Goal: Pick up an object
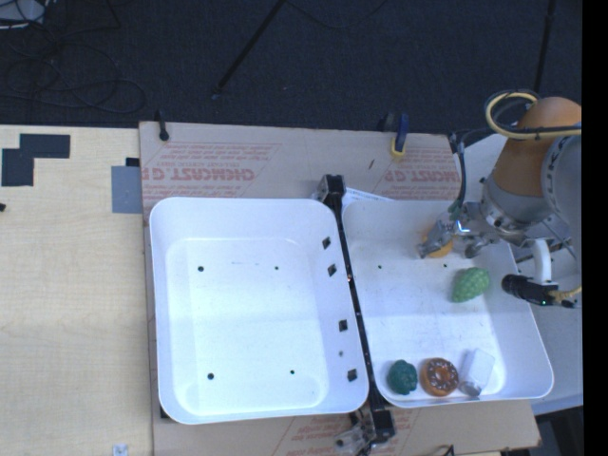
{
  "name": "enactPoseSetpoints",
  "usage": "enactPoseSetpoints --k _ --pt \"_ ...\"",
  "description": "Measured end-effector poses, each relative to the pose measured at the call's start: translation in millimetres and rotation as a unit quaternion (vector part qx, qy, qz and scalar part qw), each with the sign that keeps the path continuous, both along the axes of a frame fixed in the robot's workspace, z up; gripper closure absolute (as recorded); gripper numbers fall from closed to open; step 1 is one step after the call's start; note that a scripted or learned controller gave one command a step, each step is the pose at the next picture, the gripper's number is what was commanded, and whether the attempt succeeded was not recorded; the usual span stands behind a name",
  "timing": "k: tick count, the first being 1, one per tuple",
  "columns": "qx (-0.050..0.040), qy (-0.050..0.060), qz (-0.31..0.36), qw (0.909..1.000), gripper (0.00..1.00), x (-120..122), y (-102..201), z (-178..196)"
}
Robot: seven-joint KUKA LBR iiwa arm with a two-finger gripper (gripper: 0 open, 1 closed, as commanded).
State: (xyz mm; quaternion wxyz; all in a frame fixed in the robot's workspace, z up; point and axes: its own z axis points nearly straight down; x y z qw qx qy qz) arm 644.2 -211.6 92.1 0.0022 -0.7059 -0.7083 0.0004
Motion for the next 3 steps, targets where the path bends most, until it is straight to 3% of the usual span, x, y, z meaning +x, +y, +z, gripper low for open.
enactPoseSetpoints --k 1,2,3 --pt "-0.0023 -0.005 -0.002 1.0000 0.00 0 -4 84" --pt "-0.0010 0.000 0.000 1.0000 0.00 -1 0 26" --pt "-0.0031 -0.006 -0.001 1.0000 0.00 1 -3 144"
